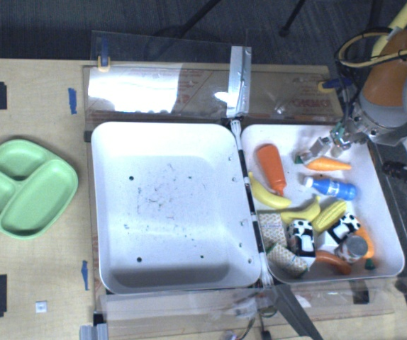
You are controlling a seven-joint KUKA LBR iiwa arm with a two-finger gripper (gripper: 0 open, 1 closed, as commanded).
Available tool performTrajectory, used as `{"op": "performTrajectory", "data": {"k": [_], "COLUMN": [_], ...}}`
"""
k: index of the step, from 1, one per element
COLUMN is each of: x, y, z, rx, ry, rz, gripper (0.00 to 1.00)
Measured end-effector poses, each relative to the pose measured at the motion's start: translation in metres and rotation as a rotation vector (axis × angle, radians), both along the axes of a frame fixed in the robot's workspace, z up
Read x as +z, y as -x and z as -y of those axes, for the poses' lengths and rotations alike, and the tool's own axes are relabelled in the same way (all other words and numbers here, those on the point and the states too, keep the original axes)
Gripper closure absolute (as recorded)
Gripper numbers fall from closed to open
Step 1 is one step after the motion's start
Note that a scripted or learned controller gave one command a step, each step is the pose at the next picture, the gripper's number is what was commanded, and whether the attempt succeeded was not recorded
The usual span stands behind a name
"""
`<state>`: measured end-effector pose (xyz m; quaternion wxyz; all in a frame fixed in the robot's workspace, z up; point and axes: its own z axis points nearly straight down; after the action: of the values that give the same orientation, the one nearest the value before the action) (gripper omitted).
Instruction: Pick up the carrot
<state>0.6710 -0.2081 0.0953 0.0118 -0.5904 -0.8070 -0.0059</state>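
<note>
Camera view: it looks down at a slant on a light wooden bench (40, 83) with two shallow white bins side by side.
Arm: the grey arm with the orange band (395, 76) reaches in from the right, over the far right corner of the right bin (391, 225).
Gripper: the gripper (322, 149) points down and to the left, inside the right bin near its far wall. Whether it is spread or pressed together I cannot tell, because the metal parts are small and blurred. Nothing can be seen held in it.
Carrot: the carrot (329, 165) lies on its side in the far right part of the right bin, just below the gripper tip and very near it. If they touch or not, I cannot tell.
Right bin, other things: an orange bottle (271, 167) lies left of the carrot, a blue bottle (333, 188) lies just in front of the carrot, and a yellow banana (281, 200) lies in the middle. More toys are crowded in the near part, one of them black and white (303, 236).
Left bin: the left bin (168, 204) shows a white floor with small dark marks.
Green plate: a green divided plate (20, 188) stands on the bench, well apart from both bins, at the left.
Clear panel: a transparent panel (161, 76) stands behind the left bin.
</note>
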Motion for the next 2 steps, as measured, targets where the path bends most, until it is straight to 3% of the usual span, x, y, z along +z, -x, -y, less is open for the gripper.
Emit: {"op": "performTrajectory", "data": {"k": [1, 2], "x": [-0.009, 0.003], "y": [0.019, 0.018], "z": [-0.022, -0.021], "rx": [0.158, 0.155], "ry": [0.022, 0.024], "rz": [0.016, 0.023], "gripper": [0.00, 1.00]}}
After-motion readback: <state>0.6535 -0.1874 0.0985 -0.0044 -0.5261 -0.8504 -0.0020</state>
